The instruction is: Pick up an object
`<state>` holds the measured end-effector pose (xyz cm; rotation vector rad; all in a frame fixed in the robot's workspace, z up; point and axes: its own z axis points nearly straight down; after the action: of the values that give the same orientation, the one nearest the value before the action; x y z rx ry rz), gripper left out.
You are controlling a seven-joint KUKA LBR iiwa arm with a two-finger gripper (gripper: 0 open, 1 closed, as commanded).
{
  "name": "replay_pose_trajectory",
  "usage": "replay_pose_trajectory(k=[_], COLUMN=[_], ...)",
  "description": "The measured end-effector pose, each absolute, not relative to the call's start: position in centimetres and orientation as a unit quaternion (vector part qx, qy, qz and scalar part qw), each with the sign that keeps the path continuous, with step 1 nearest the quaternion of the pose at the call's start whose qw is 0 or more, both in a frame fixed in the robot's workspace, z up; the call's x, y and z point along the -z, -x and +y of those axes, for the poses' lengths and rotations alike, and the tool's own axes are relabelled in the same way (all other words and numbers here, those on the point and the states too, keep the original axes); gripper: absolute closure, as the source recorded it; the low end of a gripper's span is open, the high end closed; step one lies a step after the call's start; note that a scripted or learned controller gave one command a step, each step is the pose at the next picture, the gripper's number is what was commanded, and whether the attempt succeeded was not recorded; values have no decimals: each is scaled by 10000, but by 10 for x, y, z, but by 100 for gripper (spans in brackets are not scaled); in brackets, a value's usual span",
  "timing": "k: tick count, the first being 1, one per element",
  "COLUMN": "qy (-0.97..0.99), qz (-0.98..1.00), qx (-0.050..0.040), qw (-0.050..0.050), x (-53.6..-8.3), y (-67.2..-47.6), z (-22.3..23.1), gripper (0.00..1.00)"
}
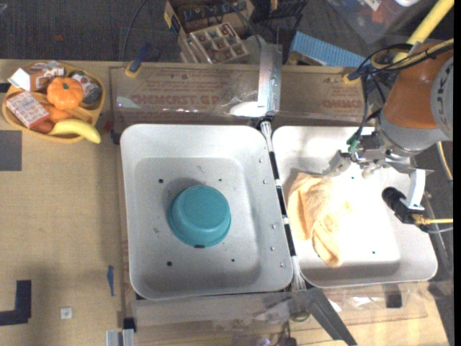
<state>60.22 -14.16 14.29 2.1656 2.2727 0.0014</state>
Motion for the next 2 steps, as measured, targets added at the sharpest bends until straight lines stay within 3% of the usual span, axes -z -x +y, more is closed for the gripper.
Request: replay_pose_trajectory(k=[1,2], qy=[-7983,-7526], qz=[6023,6585], qx=[0,4], qw=[11,-6], x=[-167,-126], y=[-616,-600], z=[-170,-139], gripper=[0,0])
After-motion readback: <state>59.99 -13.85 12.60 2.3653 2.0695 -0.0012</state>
